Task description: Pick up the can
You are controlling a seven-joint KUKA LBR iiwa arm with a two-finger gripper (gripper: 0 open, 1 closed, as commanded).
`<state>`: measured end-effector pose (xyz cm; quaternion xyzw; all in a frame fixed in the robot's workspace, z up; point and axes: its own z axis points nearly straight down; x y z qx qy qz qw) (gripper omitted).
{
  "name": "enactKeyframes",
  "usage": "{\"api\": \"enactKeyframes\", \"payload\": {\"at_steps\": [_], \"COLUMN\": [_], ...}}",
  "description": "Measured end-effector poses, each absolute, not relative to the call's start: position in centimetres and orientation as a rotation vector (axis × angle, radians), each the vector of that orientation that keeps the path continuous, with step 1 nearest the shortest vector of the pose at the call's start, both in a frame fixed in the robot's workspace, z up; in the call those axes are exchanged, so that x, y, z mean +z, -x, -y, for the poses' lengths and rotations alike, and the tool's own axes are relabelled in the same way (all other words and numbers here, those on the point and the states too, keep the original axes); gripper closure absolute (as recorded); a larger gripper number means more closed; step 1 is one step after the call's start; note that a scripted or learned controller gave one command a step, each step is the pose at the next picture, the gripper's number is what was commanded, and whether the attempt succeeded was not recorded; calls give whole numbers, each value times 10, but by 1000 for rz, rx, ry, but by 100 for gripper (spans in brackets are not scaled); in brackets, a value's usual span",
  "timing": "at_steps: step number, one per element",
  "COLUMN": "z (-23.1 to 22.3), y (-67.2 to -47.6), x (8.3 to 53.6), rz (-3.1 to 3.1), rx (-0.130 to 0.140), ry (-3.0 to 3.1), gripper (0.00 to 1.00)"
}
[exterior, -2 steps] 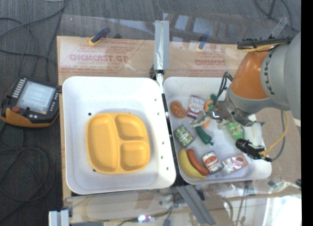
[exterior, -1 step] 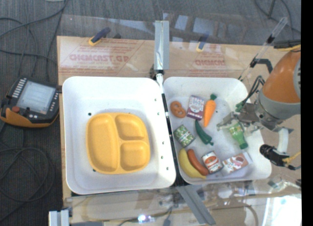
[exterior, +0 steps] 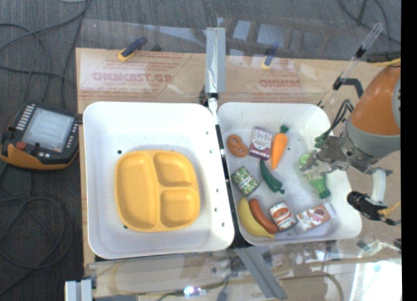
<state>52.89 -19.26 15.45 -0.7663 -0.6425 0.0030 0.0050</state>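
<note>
The can (exterior: pixel 281 215), small with a red and white label, lies near the front of the right bin (exterior: pixel 296 112), between a hot dog (exterior: pixel 261 215) and a red and white carton (exterior: pixel 315 217). My gripper (exterior: pixel 318 168) hangs low over the right side of that bin, about a hand's width behind and to the right of the can. It is not touching the can. A green object (exterior: pixel 324 186) lies right under the gripper, and part of it is hidden by the wrist.
The right bin also holds a banana (exterior: pixel 248 221), a green-patterned tin (exterior: pixel 244 180), a dark green vegetable (exterior: pixel 270 176), a carrot (exterior: pixel 278 150), a purple box (exterior: pixel 261 141) and a pretzel (exterior: pixel 237 144). A yellow divided tray (exterior: pixel 157 189) lies in the left bin (exterior: pixel 104 137).
</note>
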Motion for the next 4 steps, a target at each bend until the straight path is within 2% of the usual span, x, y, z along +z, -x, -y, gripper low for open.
{"api": "enactKeyframes", "payload": {"at_steps": [1,2,3,4], "z": [193,126,116,121], "y": [-529,-504,-490,-607], "x": [154,89,89,186], "rz": [2012,1975,1672,1625], "rx": [10,-5,-21,13], "ry": [2400,2455,2676,2689], "gripper": [0,0,0,0]}}
